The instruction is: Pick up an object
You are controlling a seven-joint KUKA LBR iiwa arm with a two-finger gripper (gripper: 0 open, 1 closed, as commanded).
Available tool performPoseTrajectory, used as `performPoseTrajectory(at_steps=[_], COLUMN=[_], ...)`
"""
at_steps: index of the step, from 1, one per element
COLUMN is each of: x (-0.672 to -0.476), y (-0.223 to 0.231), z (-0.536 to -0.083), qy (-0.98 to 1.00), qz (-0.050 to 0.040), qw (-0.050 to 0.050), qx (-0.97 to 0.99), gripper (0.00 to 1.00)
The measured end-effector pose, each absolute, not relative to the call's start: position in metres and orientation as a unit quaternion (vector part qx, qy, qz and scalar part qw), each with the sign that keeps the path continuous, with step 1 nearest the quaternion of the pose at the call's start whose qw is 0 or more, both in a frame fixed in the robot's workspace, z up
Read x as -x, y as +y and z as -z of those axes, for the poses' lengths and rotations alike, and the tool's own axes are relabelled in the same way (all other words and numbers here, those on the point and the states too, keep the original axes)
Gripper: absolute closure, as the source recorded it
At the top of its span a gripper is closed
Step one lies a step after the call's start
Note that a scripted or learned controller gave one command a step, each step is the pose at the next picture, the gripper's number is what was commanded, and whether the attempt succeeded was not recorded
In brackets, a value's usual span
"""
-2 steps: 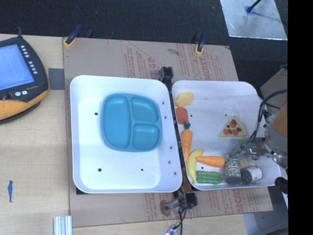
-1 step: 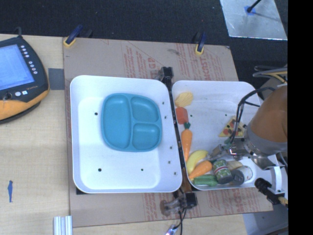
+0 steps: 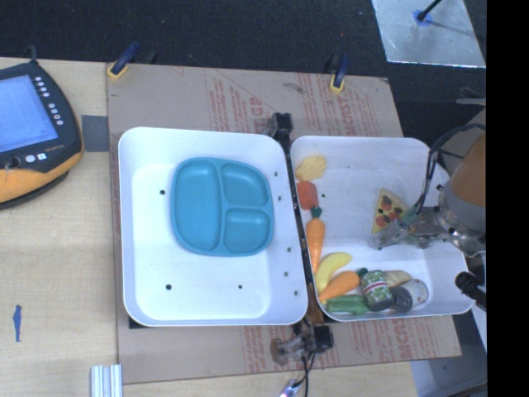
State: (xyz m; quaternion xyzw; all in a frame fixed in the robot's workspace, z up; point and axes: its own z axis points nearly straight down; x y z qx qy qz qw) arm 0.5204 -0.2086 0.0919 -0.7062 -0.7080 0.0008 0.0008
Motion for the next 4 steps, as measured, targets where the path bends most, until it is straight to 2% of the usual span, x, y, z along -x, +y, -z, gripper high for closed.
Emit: performPoseTrajectory(at_steps=[1, 2, 3, 4], x=[-0.583, -0.582, -0.582, -0.582], y=[-0.210, -0.118, -0.119, -0.119], z=[-0.092, -0.091, -0.102, -0.102], qy=[-0.708, -0.709, -0.710, -0.710], qz=[-0.0002, -0.0012, -0.0019, -0.0020], qw=[0.001, 0.002, 0.003, 0.003], qx=[0.706, 0.705, 0.705, 0.704], gripper=[0.00, 0.00, 1.00, 0.00])
